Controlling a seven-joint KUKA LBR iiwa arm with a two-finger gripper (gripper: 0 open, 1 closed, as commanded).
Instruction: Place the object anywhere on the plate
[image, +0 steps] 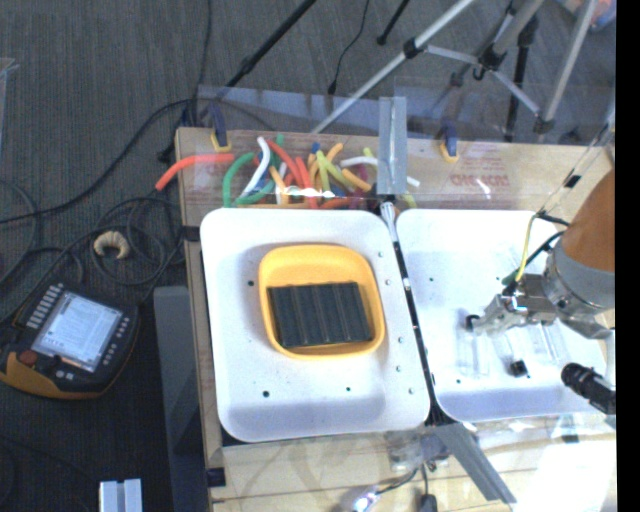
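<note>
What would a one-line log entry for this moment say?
gripper: over right bin | plate: yellow, left bin, holds dark ridged block

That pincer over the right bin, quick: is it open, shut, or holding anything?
Pincer: over the right bin; whether it is open, shut or holding anything cannot be told.

Arm (590, 255) enters from right: orange band up top, grey collar below it; metallic silver wrist block w/ small brackets & screws; thin yellow, green & black cables run down alongside to wrist; end effector (492, 345) has pale, near-clear fingers w/ small dark fittings; black cylindrical part lower right, by frame edge.
</note>
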